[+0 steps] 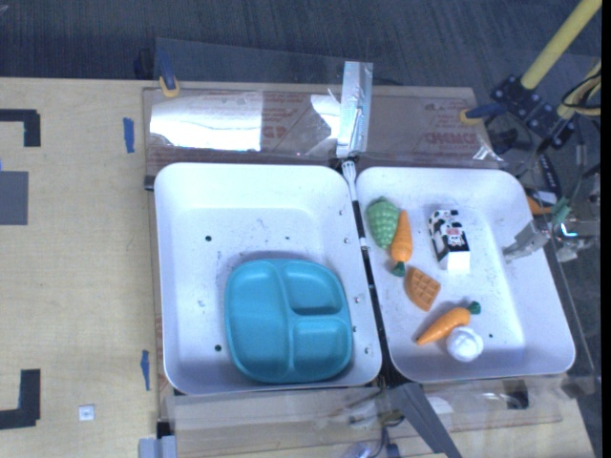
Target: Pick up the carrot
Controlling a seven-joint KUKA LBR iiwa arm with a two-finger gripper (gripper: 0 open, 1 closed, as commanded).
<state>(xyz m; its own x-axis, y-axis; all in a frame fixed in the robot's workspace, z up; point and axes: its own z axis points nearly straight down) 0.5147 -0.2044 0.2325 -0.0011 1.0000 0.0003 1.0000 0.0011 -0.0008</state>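
Lying near the right bin's (498, 294) front, the carrot (442, 325) touches a white cap (465, 345); jaws hover at its right rim, grip impossible to tell.

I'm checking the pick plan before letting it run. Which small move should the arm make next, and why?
Probably slide the claw left and toward the near edge, to hover over the carrot with the green top. The claw sits at the right bin's far right rim, well apart from it. That carrot lies close to a white object, so centre on its orange body.
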